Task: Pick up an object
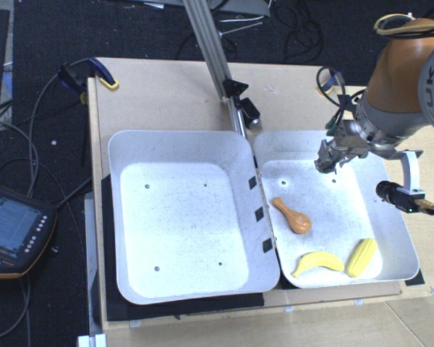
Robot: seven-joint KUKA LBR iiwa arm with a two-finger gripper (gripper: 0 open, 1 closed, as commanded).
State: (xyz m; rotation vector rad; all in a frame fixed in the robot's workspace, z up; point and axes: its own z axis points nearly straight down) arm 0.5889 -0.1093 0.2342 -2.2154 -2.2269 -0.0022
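The tan bench (166, 96) fills the middle of the frame, flat and matte like fibreboard, with dark floor and loose cables around it. On it sit two shallow white bins with rounded corners and speckled floors: the left bin (181, 212) at centre, the right bin (340, 208) touching it along a seam marked by small black clips. The arm (405, 71) enters at the upper right, its smooth orange band above a grey wrist. Its dark gripper (327, 163) hangs over the upper part of the right bin; whether it is wide or narrow cannot be told.

Three objects lie in the right bin's lower half: a curved yellow banana (318, 263), just beside it a ridged yellow corn cob (362, 257), and above them an orange-brown pear-shaped piece with a thin neck (292, 216).
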